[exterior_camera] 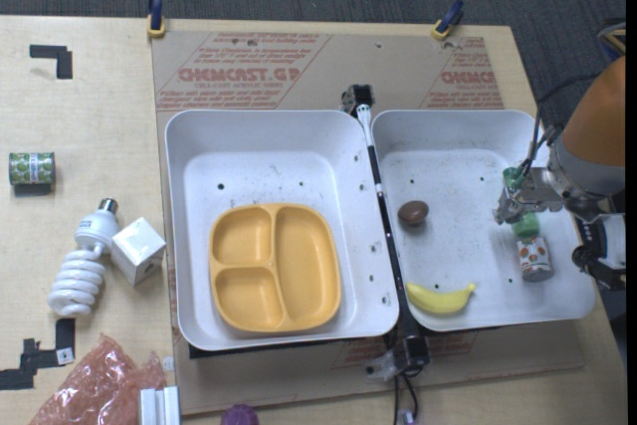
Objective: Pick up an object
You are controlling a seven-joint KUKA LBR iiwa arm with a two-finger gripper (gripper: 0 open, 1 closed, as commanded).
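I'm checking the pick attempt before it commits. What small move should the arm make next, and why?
Probably a short drop straight down: the gripper sits at the right bin's right side, just above the small can, with the banana and brown object farther left.

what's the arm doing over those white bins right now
The arm's tool is down in the right-hand bin, near its right side, right beside a small can with a green top. Whether it actually has a grip on anything can't be told from here. A banana and a small brown object lie loose in the same bin. The left bin holds a yellow divided plate.
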